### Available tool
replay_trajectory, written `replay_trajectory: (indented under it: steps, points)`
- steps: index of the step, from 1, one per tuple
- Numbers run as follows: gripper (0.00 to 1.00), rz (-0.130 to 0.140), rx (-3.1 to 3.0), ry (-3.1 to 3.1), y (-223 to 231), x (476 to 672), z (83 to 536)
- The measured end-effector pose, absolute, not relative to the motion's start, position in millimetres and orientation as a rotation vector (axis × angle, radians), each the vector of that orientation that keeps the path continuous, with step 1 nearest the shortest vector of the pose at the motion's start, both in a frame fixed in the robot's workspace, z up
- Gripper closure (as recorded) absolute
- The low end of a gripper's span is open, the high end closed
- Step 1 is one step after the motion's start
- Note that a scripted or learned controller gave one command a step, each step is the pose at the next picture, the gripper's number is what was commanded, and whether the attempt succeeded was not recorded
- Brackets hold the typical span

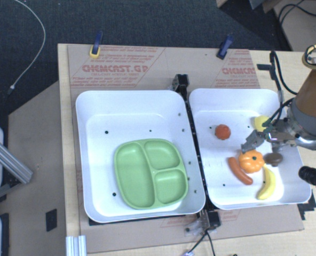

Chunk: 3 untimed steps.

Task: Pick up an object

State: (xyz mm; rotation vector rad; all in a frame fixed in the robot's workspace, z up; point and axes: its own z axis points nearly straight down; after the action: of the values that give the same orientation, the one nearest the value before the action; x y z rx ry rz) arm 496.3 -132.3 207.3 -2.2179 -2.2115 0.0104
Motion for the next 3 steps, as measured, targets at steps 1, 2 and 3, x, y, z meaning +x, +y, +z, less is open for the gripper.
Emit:
replay_trajectory:
  steps: [1,2,3]
  points:
    - [0.00,0.000,-2.221,-2.222,-132.1,499.0,212.4]
    - [0.00,0.006,-2.216,-2.216,-128.5,499.4,148.8]
    - [0.00,-0.002,-2.235,-2.227,-138.4,493.9,102.3]
